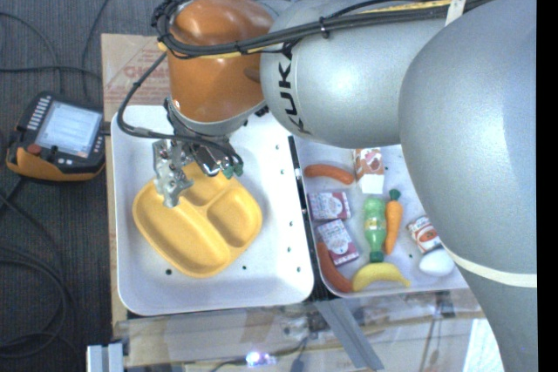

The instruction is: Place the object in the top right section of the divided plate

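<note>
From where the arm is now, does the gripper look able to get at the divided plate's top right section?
Probably yes. The gripper hangs over the upper edge of the yellow divided plate in the left bin, and nothing stands between it and that section.

The bench [122,70], a brownish board on the dark carpeted floor [52,4], carries two shallow white bins side by side, the left bin [131,292] and the right bin [327,283], their inner rims nearly touching.
</note>
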Controlling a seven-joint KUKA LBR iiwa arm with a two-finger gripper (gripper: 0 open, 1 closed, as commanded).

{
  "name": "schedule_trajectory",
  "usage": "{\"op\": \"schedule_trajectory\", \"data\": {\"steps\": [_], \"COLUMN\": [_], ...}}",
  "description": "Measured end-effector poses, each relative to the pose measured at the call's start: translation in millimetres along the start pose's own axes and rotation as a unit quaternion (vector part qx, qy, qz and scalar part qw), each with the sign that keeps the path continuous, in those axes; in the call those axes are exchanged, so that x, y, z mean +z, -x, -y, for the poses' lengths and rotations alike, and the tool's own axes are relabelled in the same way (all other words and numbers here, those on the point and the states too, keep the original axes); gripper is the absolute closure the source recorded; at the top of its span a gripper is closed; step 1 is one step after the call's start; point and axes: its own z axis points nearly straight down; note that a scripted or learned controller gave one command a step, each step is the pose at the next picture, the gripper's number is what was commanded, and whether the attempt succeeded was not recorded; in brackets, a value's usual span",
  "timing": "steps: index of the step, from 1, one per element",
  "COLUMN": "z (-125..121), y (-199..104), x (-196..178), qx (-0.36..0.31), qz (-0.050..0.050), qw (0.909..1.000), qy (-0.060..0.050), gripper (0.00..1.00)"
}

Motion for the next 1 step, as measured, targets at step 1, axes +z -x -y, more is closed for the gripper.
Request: {"op": "schedule_trajectory", "data": {"steps": [1], "z": [-1.1], "y": [1.1], "x": [-9.4], "qx": [0.001], "qz": [0.002], "qw": [1.0], "qy": [0.002], "gripper": [1.0]}}
